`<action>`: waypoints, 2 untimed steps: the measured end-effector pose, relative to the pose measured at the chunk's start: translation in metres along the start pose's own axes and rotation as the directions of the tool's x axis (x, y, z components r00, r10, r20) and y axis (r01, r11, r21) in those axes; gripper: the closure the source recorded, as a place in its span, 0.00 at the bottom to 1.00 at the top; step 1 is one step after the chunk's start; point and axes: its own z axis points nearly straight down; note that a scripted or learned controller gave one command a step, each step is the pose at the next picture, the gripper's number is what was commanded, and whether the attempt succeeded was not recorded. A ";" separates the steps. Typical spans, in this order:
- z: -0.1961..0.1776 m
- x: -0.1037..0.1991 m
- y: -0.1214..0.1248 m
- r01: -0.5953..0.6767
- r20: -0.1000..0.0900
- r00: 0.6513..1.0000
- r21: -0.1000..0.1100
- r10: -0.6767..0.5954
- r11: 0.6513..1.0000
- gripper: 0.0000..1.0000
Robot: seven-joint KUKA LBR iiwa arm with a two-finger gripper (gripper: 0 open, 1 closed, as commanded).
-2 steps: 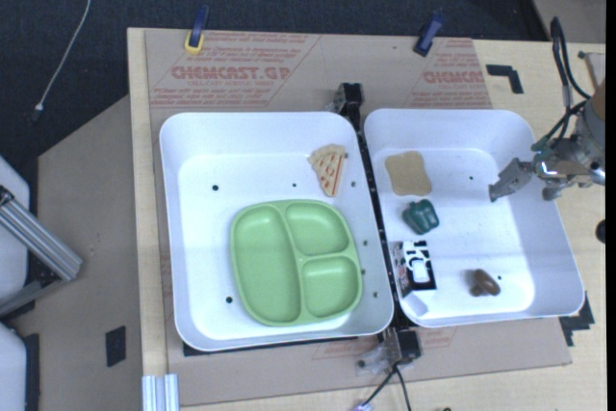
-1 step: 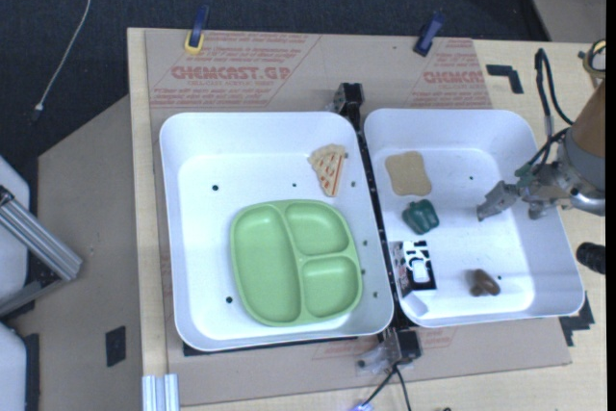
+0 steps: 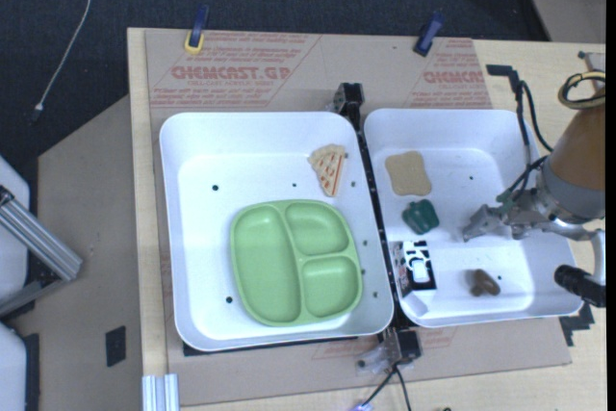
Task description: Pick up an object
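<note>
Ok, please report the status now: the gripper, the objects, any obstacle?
Gripper low over right bin, holding nothing. Green piece, tan slice, brown piece lie loose. Nothing blocks them.

The brown board (image 3: 318, 72) under the two bins is showing red print reading "CHEMCAST GP" at its upper left, and the same print is repeating at its upper right, partly cut off by the right bin (image 3: 500, 125). A small black-and-white label (image 3: 418, 266) is lying at that bin's left edge, its marks too small to read.

Pale green divided plate (image 3: 294, 260), tan waffle wedge (image 3: 329, 168), beige slice (image 3: 408, 173), dark green toy (image 3: 420, 216), white bins (image 3: 183, 207)
</note>
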 end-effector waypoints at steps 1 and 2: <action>-0.014 0.000 0.002 0.000 0.004 1.000 -0.009 0.000 1.000 1.00; -0.067 0.003 0.011 0.002 0.004 1.000 -0.008 -0.002 1.000 1.00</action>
